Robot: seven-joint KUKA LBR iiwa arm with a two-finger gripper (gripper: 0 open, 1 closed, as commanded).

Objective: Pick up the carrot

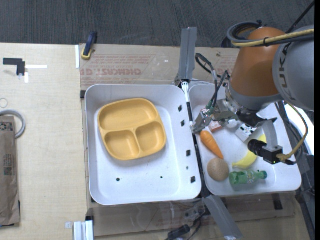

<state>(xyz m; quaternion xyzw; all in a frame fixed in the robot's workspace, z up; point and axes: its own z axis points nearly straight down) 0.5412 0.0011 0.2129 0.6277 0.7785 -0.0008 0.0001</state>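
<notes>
Carrot (211, 143) lying in right bin (287, 184), just below gripper (204, 121), finger state unclear

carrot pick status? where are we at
Done: arm is over the right bin, gripper low at the carrot's upper end. In hand: nothing visibly; the carrot lies on the bin floor beside the brown round item. Left: grasp and lift.
</notes>
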